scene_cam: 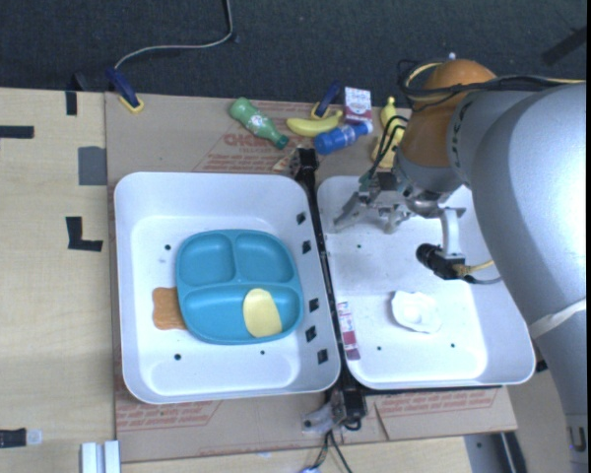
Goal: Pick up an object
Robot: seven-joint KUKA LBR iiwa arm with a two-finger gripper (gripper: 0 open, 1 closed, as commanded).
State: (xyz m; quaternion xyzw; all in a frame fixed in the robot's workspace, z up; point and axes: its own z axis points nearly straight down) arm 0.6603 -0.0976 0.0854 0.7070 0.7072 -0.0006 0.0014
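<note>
My gripper sits at the back of the right bin, fingers spread, nothing in them. The white lump lies nearer the front, well apart.

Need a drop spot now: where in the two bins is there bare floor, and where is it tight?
Left bin: bare strips in front of, beyond and left of the blue tray; its middle is taken by the tray, yellow piece and orange piece. Right bin: bare floor between the divider and the white lump. Crowded at its far end, around the hand.
</note>
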